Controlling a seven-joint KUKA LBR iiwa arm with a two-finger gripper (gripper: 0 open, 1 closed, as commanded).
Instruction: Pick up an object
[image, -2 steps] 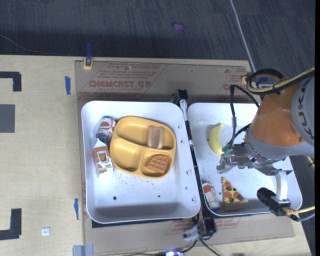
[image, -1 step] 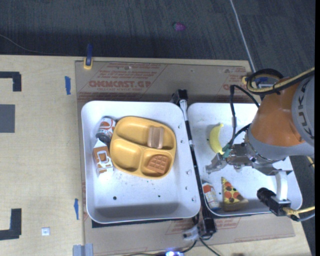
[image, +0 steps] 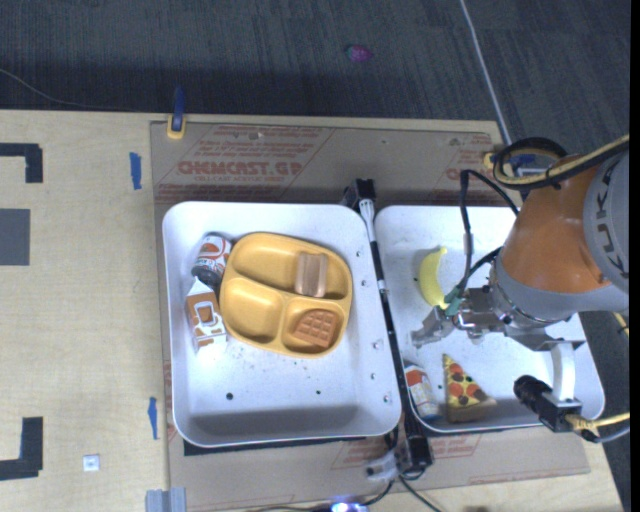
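My gripper (image: 445, 328) hangs over the right bin (image: 400, 300), its fingers spread open with only bare white bin floor between them. A yellow banana (image: 432, 275) lies just above it, close to the fingers. Just below it, apart from the fingers, a pizza slice (image: 464, 388) lies on the bin floor. A small bottle (image: 420, 388) rests in the right bin's lower left corner. The grey arm with its orange band (image: 550, 240) covers the right part of this bin.
The left bin (image: 190, 400) holds a yellow divided tray (image: 250, 300) with a brown block (image: 311, 273) and a waffle (image: 317, 328) in its compartments. A can (image: 209, 258) and a small carton (image: 204, 320) lie at the tray's left. Cables run along the divider between the bins.
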